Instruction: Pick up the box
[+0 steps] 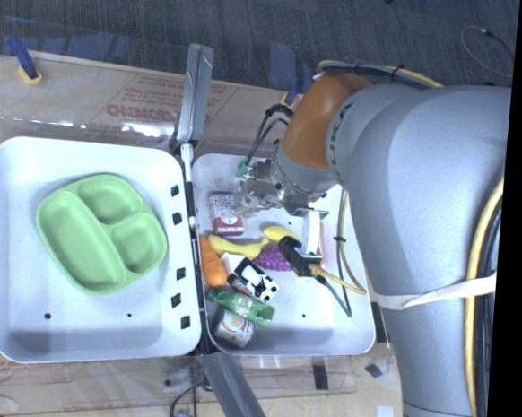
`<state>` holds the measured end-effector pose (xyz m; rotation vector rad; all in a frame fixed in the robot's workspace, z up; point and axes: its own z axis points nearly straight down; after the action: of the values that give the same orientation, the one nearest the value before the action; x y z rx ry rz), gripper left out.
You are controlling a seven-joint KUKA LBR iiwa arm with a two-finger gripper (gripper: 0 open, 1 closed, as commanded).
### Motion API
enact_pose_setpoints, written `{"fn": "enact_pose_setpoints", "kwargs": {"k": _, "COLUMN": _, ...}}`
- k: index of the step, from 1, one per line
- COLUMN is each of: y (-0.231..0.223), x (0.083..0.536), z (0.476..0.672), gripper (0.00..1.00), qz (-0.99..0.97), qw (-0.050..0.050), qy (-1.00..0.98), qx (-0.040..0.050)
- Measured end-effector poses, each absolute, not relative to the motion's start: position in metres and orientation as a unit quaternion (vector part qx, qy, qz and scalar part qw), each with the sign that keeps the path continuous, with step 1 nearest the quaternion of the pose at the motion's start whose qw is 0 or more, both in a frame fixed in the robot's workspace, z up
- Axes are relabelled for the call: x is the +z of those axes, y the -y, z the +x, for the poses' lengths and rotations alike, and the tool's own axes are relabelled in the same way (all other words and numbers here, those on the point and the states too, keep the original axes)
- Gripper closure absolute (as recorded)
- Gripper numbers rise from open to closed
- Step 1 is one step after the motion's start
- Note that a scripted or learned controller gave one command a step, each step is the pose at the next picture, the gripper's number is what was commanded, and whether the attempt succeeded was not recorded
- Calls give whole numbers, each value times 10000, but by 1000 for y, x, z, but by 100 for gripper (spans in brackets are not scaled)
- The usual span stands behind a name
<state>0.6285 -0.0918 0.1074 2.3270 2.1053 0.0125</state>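
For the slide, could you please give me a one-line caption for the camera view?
KUKA arm poised over the right bin of toys, end effector beside the box; green tray in the left bin.

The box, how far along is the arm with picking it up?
Done: the arm has reached into the right bin, and the gripper sits just above the small red and white box. In hand: nothing visibly held; the box lies on the bin floor beside the banana. Left: grasping and lifting.

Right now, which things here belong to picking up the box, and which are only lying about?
For the job:
box
gripper
right bin

Lying about:
banana
green divided plate
jar
black-and-white toy
left bin
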Motion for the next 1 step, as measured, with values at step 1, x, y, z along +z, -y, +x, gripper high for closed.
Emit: {"fn": "enact_pose_setpoints", "kwargs": {"k": 1, "y": 92, "x": 107, "z": 628, "gripper": 0, "qz": 7414, "qw": 15, "qy": -6710, "qx": 40}}
